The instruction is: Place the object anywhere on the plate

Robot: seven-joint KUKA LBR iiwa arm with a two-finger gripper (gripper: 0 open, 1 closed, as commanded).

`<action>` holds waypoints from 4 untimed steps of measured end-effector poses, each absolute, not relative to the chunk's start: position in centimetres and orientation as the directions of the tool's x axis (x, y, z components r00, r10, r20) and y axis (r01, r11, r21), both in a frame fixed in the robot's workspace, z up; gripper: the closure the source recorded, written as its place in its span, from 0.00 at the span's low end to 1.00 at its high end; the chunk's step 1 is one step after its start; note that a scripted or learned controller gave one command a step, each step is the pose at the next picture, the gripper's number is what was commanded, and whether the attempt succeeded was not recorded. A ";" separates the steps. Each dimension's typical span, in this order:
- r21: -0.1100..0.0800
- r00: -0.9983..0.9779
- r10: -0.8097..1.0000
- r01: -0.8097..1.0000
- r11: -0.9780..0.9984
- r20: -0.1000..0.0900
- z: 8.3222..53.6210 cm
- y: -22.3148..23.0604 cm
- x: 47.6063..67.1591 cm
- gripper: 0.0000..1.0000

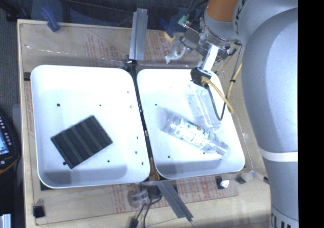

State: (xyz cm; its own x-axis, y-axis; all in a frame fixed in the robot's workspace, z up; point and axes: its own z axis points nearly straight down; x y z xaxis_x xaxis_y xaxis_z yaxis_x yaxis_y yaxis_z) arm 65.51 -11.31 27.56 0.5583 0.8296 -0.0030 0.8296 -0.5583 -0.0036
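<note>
**Clear bottle in right bin, ribbed plate in left, gripper high at far rim**

Bench: two shallow white bins side by side, smooth and glossy, with rounded corners and small dark dots on the floors.

Left bin point(76, 85): holds one flat, dark rectangular plate point(81, 141). Its surface is matte and ribbed in parallel ridges. It lies skewed to the bin walls, toward the near left part of the floor.

Right bin point(164, 87): a clear plastic bottle point(195, 135) lies on its side near the near wall. It is crinkled and carries a printed label band of green and white. Its long axis runs aslant across the floor. A second clear plastic piece point(203, 105), very transparent and hard to outline, touches or overlaps the bottle's upper side. It stretches toward the far wall.

Arm: grey, smooth casing with an orange band, entering from the right. The gripper point(176, 52) sits above the right bin's far rim, well apart from the bottle. How far open it is cannot be told, and nothing is seen in its hold.
</note>
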 end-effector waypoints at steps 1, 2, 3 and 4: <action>-0.002 0.580 0.815 0.815 -0.580 -0.001 32.8 -11.5 61.9 0.00; -0.008 0.496 0.868 0.868 -0.496 -0.005 22.7 -17.2 59.0 0.00; -0.007 0.196 0.981 0.981 -0.196 0.000 18.4 -17.4 55.4 0.00; 0.049 0.313 0.950 0.948 -0.313 0.006 14.0 -18.8 52.5 0.00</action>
State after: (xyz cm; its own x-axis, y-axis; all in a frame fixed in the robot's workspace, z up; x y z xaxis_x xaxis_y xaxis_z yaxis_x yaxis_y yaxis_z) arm 52.50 -18.79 14.03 0.3134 0.9496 0.0064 0.9484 -0.3133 0.0485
